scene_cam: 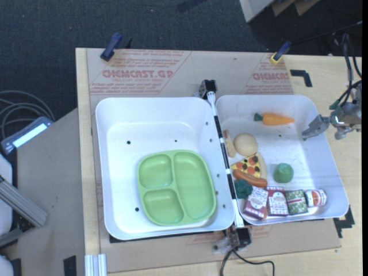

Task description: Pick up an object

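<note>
Green plastic marks the left bin [109,154], where a three-part tray [175,187] lies flat near the front; it is broad, stiff and shallow, so it would likely be awkward for a two-finger grasp except at its rim. Across the divider, the right bin [322,165] holds the likelier picks: a pale round bun [245,144], a pizza slice [250,167], a row of small cartons [283,203] along the front wall, a green ball [283,172] and a carrot [275,118] near the back. All look like light toy food. The ball stands apart from its neighbours but may roll or slip; the carrot, slim and firm, probably suits a pinch across its middle. At the bin's right rim sits the gripper [313,128], holding nothing; whether its fingers are apart or together cannot be told.
</note>
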`<state>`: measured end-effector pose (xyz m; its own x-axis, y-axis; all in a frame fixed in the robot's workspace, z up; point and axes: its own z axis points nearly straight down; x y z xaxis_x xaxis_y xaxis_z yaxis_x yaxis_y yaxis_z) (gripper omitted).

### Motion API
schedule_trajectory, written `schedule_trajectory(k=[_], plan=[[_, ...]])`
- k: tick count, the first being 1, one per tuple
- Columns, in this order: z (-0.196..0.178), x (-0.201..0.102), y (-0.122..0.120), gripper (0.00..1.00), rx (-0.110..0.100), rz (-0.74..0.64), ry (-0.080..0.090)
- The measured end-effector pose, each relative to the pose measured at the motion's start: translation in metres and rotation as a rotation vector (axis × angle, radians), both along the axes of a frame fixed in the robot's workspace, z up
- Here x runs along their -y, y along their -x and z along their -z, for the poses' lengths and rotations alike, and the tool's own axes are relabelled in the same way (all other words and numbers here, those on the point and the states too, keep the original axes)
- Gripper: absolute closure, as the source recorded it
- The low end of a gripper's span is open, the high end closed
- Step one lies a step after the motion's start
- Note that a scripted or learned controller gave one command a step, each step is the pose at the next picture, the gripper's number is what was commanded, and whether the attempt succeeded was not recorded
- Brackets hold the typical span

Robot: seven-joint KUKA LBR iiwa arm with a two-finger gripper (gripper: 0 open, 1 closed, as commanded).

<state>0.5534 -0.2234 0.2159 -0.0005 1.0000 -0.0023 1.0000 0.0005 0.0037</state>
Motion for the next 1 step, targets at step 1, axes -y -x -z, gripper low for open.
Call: schedule_trajectory(k=[1], plan=[[0.0640, -0.0670, 0.0407, 0.00, -0.005, 0.000, -0.003]])
